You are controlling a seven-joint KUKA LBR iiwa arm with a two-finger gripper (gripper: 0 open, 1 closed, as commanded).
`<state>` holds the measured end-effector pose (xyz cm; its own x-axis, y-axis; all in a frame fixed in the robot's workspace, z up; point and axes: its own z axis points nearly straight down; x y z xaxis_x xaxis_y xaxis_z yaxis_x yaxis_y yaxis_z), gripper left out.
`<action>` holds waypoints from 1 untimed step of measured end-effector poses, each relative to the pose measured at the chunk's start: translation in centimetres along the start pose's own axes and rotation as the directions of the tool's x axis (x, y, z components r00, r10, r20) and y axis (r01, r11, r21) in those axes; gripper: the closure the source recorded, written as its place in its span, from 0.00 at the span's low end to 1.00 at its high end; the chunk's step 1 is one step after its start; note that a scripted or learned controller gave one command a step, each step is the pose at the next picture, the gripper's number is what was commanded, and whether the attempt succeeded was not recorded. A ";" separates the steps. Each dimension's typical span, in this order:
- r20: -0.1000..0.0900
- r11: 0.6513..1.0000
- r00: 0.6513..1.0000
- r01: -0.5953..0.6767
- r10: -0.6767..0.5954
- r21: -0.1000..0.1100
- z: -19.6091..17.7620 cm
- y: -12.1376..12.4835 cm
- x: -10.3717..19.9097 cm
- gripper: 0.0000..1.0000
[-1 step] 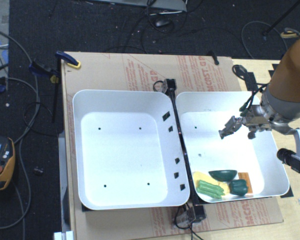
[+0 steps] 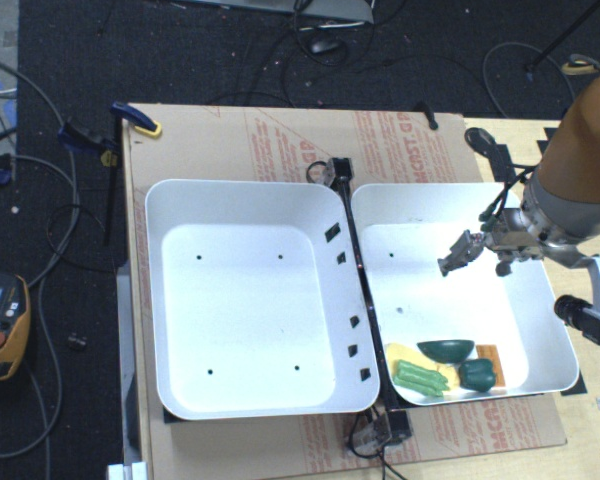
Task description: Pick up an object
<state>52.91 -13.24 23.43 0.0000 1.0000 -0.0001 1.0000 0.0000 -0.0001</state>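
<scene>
Lying along the near edge of the right bin [image 2: 540,298] is a small cluster of objects: a light green ridged piece [image 2: 420,378] at the left resting on a pale yellow flat item [image 2: 400,354], a dark green bowl-shaped piece [image 2: 446,349] just behind them, a teal green chunk [image 2: 477,374] to its right, and an orange block [image 2: 491,355] touching that chunk's far side. Farther in, the claw [image 2: 458,255] hovers above the bare middle of the same bin, well apart from the cluster; whether it is spread or pressed together I cannot tell, and nothing shows between its tips. The grey arm [image 2: 570,193] with its orange band reaches in from the right. The left bin [image 2: 170,298] sits beside it, both on the brown desk [image 2: 230,138], with a yellow-handled clamp [image 2: 138,120] at its far left corner
</scene>
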 end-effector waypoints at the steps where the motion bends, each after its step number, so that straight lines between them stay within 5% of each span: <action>1: -0.001 1.000 1.000 0.000 0.000 0.005 6.0 -0.7 0.2 0.00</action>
<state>52.19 -12.99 17.39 0.0001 1.0000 0.0009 1.0000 -0.0001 -0.0054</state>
